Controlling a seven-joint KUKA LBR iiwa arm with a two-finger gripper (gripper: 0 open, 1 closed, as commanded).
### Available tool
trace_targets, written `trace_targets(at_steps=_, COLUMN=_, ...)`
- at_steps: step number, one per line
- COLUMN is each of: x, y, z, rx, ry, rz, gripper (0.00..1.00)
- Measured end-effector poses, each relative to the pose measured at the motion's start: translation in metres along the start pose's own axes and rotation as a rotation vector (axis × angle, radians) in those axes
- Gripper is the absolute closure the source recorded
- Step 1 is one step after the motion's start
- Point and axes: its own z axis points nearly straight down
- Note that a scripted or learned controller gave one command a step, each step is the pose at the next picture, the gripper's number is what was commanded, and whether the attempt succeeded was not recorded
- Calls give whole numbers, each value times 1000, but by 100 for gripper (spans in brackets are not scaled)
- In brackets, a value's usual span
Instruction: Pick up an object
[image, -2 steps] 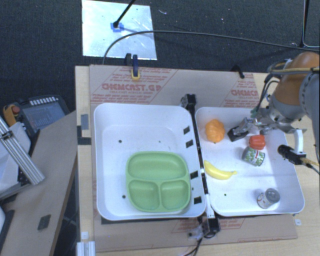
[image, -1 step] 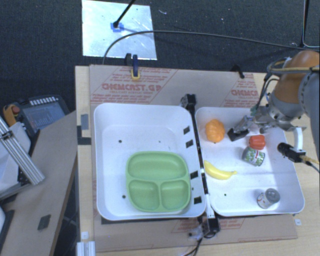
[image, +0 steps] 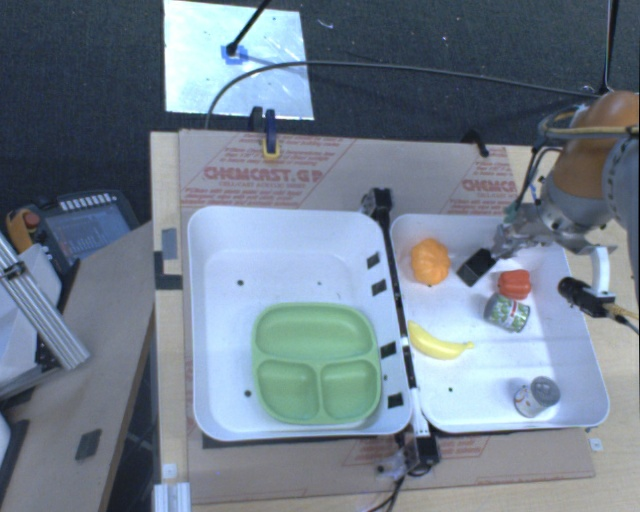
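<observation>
Currently we see the tool (image: 478, 264) low in the right bin (image: 580, 340), just right of the orange fruit (image: 431, 261) | its opening we cannot tell | fruit looks light, rounded, likely slick | we judge gripping across its middle best.

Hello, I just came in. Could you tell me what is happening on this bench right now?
A grey robot arm reaches in from the right, and its gripper hovers low over the right bin, between an orange fruit and a red-capped jar. Nothing is seen held. A banana and a small can also lie in that bin. The left bin holds a green divided plate.
</observation>
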Motion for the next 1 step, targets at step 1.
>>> trace_targets(at_steps=1, x=-5, y=-1, z=-64, rx=24, ry=0, rz=5, gripper=100)
